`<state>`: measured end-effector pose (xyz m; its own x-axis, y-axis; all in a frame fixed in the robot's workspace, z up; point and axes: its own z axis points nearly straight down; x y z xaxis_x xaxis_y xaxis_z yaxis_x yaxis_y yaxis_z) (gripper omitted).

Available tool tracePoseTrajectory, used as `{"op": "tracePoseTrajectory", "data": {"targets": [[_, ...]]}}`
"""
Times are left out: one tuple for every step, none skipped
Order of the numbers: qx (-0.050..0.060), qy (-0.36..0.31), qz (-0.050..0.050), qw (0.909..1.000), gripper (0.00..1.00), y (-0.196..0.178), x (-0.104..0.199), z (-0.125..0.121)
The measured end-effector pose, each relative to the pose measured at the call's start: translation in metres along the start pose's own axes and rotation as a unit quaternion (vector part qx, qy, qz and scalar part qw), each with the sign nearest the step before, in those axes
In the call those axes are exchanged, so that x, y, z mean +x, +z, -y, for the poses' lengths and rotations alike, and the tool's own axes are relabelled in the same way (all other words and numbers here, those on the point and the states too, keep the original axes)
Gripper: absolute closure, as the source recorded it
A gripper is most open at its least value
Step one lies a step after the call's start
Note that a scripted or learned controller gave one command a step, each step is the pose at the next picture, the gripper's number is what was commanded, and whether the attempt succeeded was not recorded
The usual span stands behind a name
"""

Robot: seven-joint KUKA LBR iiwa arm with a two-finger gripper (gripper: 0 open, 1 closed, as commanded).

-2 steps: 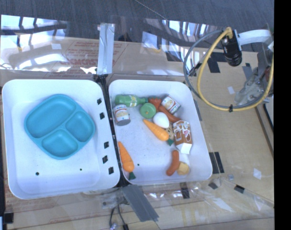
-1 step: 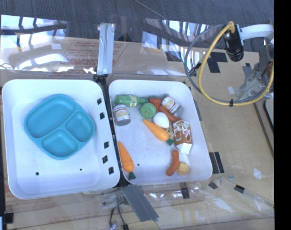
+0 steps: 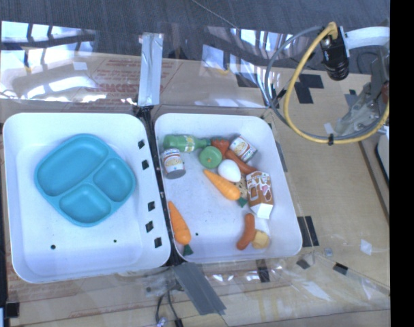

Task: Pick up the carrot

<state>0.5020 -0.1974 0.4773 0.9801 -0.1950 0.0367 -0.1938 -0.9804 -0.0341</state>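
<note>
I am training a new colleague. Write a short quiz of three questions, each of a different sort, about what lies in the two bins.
1. True or false: the blue tray lies in the left bin.
2. Multiple choice: the white egg lies A) in the left bin, B) in the right bin, C) on the bench outside the bins.
3. Fill in: the carrot at the right bin's left wall points its green end toward the bin's ____ edge (near or far).

Key: 1 true; 2 B; 3 near.
</note>
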Motion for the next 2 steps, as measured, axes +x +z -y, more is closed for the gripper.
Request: {"op": "tracePoseTrajectory", "data": {"targets": [[0.006,-0.002,-0.005,1.0,1.0,-0.011,0.002,0.004],[-0.013,0.0,0.019,0.9997,1.0,-0.011,0.063,0.002]]}}
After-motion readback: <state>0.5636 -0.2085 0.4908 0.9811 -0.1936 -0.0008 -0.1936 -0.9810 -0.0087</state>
